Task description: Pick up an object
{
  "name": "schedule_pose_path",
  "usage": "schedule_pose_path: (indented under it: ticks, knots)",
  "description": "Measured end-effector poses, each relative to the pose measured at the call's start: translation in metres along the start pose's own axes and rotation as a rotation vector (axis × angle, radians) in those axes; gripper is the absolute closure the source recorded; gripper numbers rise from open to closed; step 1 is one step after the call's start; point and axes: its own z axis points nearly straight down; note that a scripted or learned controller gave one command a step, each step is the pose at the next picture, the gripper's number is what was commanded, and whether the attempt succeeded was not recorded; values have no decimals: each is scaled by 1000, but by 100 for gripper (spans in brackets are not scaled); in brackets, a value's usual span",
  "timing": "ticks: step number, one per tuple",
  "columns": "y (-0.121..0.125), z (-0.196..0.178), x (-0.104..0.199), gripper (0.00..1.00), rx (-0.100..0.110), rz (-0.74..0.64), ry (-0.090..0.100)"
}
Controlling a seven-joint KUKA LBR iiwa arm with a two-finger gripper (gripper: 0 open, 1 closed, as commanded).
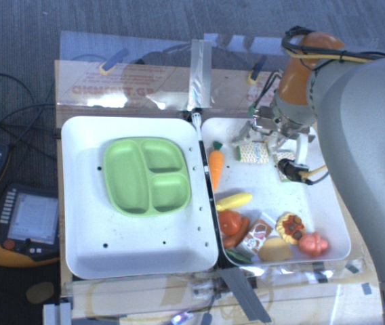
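Arm enters from 3 o'clock; its grey body is cut off at the frame edge and covers the right rim of the right bin [338, 239]. Orange band sits above the wrist.

Hand [268, 135] is low over the far part of the right bin, at about 1 o'clock from that bin's centre. Metal parts and cabling crowd the wrist; cannot tell how far the hand is open, nor whether anything is gripped. A small pale patterned packet [253, 154] lies just below the hand; contact between them cannot be judged.

Right bin contents: carrot [215, 164] along the left wall, near 10 o'clock. Yellow banana-like piece [234, 200] near centre. At 6 o'clock a crowded cluster: red tomato-like item [230, 223], a small printed box [258, 231], a round patterned piece [290, 227], a tan lump [274, 250], a pink item [313, 243]. Items overlap; edges hard to separate, and a dark green piece under the red one is mostly hidden.

Left bin [84, 235] holds a green divided tray [146, 175], three compartments.

Surface [111, 80] beyond the bins is glare-covered; printing there is illegible.
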Motion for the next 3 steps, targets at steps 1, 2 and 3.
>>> schedule_pose_path:
  ticks: [1, 2, 3]
  knots:
    - [-27, -122, 60, 100, 6, 101, 7]
    - [-17, -223, 75, 100, 6, 168, 6]
    - [-21, -148, 46, 100, 10, 101, 5]
